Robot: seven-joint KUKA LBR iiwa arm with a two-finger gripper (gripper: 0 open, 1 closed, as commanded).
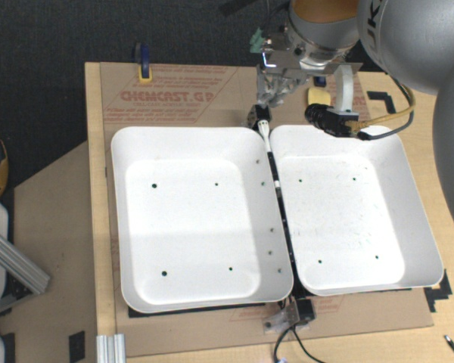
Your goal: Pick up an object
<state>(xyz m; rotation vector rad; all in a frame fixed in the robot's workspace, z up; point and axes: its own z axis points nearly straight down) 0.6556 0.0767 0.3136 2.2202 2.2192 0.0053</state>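
My gripper [275, 89] hangs over the bench's back edge, just behind the seam where the two white bins meet. The grey arm with its orange band comes in from the upper right. A small pale yellow piece [318, 97] shows close beside the gripper on its right; I cannot tell whether it is held or what it is. The left bin [136, 203] and the right bin [408, 203] show white floors with a few small dark dots.
Both bins rest on a brown board [181, 89] with red print. A blue and yellow clamp [144, 60] stands at the board's back left. An aluminium rail [15, 259] lies off the bench at the left.
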